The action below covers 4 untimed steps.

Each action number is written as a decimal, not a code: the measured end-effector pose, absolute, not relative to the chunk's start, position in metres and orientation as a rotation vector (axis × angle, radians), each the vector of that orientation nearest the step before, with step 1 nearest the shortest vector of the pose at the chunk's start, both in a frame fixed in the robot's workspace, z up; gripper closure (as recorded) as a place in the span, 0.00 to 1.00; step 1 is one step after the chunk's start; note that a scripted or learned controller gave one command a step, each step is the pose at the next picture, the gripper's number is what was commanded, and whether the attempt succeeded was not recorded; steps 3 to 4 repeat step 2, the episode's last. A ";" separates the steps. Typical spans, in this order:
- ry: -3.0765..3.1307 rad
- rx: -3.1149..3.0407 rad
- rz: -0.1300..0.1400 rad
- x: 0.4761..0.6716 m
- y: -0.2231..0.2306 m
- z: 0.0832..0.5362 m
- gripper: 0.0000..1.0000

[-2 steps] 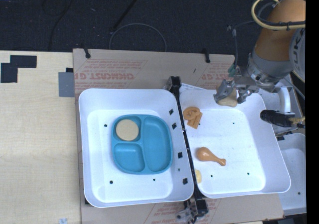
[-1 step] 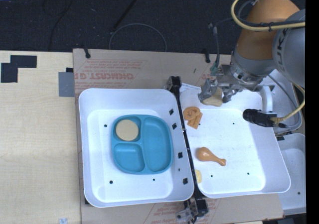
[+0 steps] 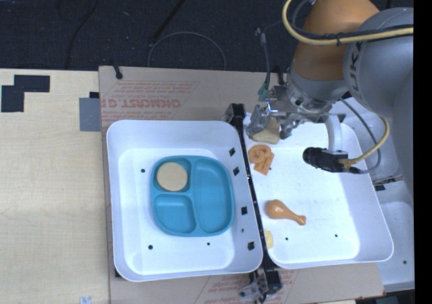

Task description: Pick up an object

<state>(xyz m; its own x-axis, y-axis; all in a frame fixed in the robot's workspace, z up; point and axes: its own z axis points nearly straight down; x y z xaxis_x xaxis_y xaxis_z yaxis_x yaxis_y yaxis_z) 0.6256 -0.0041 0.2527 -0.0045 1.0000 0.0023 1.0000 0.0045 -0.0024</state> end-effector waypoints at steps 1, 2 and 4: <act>-2.225 -2.215 0.001 0.632 0.049 0.247 1.00; -2.224 -2.214 0.003 0.625 0.104 0.249 1.00; -2.224 -2.214 0.003 0.625 0.104 0.249 1.00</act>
